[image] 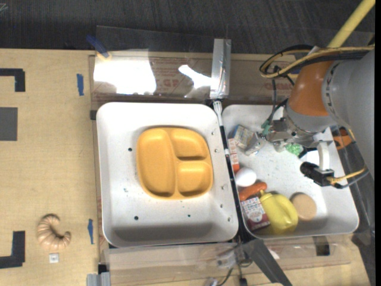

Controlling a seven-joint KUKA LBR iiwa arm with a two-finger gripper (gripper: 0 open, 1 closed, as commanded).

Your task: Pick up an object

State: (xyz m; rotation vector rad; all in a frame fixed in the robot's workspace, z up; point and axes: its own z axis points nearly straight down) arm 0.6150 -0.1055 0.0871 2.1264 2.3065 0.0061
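Observation:
My gripper (266,137) is low over the back of the right bin (345,219), reaching in from the right under the orange-banded wrist. It sits right beside a crinkled silvery packet (243,138) at the bin's back left. A small green item (293,149) lies just to the gripper's right, partly under the arm. Nearer the front are a white egg-shaped object (245,176), a red-orange piece (253,189), a yellow bottle (279,213), a red-labelled packet (253,212) and a round tan disc (304,206).
The left bin (113,130) holds a yellow divided plate (174,161). A croissant-shaped toy (52,232) lies on the bench at the far left. A black and yellow cable (321,174) hangs over the right bin. An orange item (341,137) sits by the bin's right wall.

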